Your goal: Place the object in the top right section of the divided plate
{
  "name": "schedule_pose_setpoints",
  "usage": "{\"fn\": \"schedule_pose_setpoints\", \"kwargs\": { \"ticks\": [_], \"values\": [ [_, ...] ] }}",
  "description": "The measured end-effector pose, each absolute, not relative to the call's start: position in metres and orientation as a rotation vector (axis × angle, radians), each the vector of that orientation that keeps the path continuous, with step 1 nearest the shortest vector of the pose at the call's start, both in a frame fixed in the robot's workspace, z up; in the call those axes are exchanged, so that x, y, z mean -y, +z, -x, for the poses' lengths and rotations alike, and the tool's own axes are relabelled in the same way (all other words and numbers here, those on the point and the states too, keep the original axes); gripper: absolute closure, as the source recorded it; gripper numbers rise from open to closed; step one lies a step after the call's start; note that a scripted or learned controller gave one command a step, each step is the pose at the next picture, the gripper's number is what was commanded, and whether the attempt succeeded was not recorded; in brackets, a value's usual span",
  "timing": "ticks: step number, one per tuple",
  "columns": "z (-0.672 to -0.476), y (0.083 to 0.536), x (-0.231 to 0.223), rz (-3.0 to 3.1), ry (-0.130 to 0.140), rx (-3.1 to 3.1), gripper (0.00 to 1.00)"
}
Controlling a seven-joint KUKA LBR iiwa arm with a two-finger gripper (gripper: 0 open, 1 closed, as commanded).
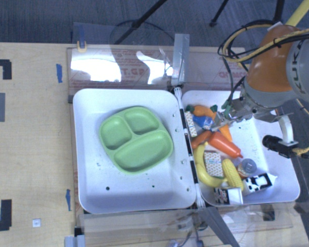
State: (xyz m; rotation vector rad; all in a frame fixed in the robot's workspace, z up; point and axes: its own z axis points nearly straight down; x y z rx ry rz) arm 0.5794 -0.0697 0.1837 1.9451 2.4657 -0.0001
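Robotics lab bench, set up for testing.
Marked by two white bins (87, 153) fixed side by side on a wooden bench (26, 138), black and blue tape marks (58, 72), loose cables (247, 35), tripod legs (159, 6) on grey carpet.

Grey arm (293, 71), orange band, looping yellow-black cables.

1. Arm (293, 60), upper right by the bench's far right corner: dark letters "KU" on its grey casing, cut off at the picture edge.
2. Clear panel (121, 68) along the bench's far edge: reddish print, too blurred to read.
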Motion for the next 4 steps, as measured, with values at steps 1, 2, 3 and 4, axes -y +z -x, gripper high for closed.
{"fn": "schedule_pose_setpoints", "kwargs": {
  "ticks": [1, 2, 3, 4],
  "values": [
    [-0.577, 0.131, 0.103, -1.631, 0.016, -2.665, 1.0],
    [-0.635, 0.184, 0.019, -2.009, -0.001, -2.414, 1.0],
    [-0.643, 0.184, -0.081, -1.823, 0.001, -2.557, 1.0],
    [-0.667, 0.205, -0.023, -2.101, 0.0, -2.333, 1.0]
  ]
}}
